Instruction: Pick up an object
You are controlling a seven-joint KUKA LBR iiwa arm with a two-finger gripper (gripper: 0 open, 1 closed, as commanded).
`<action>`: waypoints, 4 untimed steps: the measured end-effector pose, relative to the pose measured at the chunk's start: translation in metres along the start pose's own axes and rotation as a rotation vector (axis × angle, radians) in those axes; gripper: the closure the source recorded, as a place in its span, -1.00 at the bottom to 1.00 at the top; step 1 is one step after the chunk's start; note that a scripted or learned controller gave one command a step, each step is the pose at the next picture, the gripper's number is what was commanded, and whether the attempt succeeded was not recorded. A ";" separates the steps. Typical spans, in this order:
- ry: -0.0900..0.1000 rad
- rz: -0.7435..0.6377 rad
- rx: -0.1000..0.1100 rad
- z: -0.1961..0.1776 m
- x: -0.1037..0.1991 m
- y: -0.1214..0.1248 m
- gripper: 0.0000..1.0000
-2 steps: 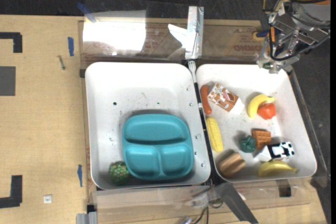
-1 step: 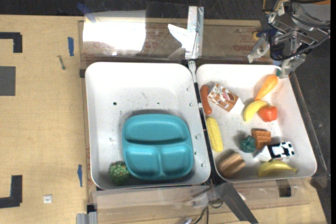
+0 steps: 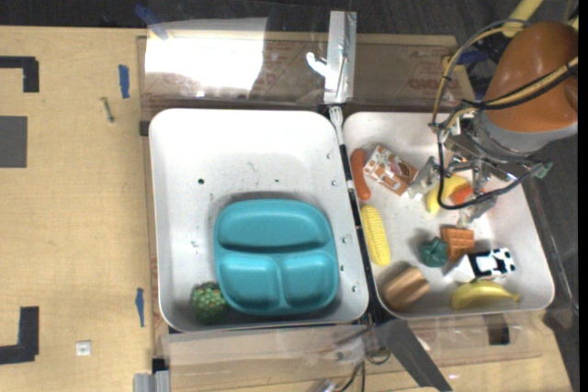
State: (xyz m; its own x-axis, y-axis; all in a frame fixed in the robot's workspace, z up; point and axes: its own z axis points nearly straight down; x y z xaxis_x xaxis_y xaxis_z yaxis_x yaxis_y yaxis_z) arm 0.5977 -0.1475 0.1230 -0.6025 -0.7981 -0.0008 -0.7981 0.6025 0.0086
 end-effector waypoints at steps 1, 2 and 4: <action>-0.006 0.077 0.014 0.036 0.004 0.045 -1.00; 0.008 0.137 -0.004 0.037 -0.047 -0.030 -1.00; -0.013 0.190 0.027 -0.121 -0.038 -0.041 1.00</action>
